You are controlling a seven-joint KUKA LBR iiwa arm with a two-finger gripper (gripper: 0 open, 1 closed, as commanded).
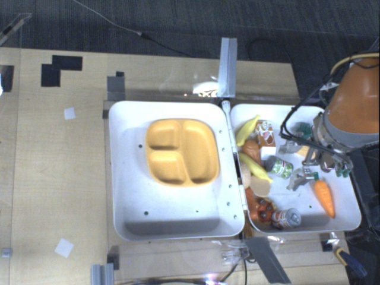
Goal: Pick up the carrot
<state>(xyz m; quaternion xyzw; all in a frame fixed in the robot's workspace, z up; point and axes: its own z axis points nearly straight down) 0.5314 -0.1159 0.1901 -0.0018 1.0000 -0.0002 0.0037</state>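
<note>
The carrot point(324, 198) lies in the right bin point(356, 218), near its front right corner; the gripper point(304, 177) hovers just left of it — whether its fingers are apart, I cannot tell; a descent off-centre could nudge the carrot aside or catch the nearby can point(288, 218); no label is legible.

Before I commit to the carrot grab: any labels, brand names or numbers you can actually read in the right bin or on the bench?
None can be read.
Red and white packet at the back of the right bin: print on it, too blurred to read.
Green wrapper mid-bin: print too small to read.
Can at the front: label blurred.
Carrot, yellow tray, bench: no text.
</note>
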